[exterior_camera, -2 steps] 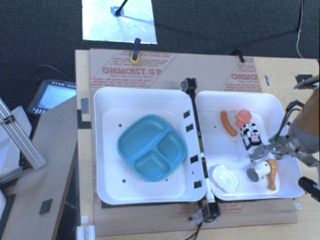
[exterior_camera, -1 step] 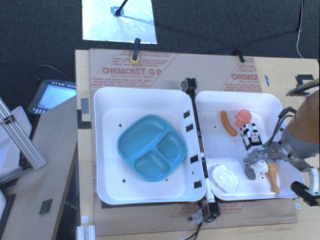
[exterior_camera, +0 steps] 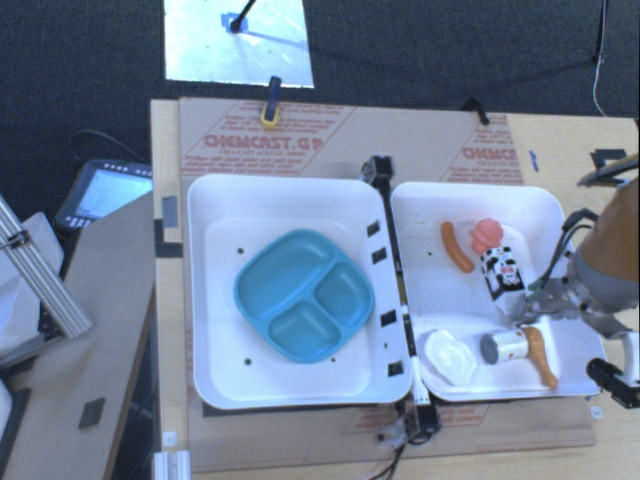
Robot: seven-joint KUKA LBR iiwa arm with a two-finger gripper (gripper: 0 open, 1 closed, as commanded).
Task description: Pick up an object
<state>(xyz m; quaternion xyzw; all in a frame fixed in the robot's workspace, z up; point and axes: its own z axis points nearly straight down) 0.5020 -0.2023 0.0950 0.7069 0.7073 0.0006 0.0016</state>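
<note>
Cardboard (exterior_camera: pixel 300 138) under both bins reads "CHEMCAST GP" in red. Over the right bin (exterior_camera: pixel 555 208), the gripper (exterior_camera: pixel 528 306) hangs just above a small can (exterior_camera: pixel 505 347); its grip state I cannot tell.

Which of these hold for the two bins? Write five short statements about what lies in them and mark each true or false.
1. The blue divided plate lies in the left bin. True.
2. The orange sausage lies on the blue divided plate. False: it lies in the right bin.
3. The pink ball sits near the right bin's far side, beside the orange sausage. True.
4. The black-and-white cow-patterned box is in the left bin. False: it is in the right bin, just below the pink ball.
5. The claw is over the right bin. True.
</note>
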